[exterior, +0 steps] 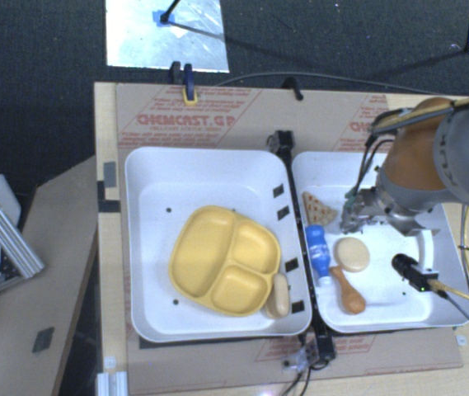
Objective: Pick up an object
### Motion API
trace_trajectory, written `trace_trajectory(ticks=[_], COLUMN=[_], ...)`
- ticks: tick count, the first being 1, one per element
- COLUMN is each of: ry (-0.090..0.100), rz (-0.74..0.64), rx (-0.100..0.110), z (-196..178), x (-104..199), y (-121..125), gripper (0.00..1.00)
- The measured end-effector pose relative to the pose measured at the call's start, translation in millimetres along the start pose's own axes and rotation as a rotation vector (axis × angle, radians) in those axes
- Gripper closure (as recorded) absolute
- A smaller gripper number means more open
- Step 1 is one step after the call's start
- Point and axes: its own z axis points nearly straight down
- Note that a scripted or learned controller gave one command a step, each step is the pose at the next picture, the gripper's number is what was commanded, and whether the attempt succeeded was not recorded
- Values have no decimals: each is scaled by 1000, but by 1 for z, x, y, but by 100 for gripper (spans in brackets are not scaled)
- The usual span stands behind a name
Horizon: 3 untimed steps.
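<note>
Cream round object [352,254] lies in right bin [382,313] — claw [352,219] just above it.

End effector [354,218] fingers — indistinct

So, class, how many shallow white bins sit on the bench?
2. The left bin holds a yellow divided tray; the right bin, beside it, sits under the arm.
</note>
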Motion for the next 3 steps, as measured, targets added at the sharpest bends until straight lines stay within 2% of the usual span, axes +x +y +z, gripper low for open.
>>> trace_trajectory(ticks=[1, 3], ry=[4, 3], rz=[-5, -6], rx=[2, 0], z=[-56, -160], x=[5, 2], y=[-7, 9], gripper=[100, 100])
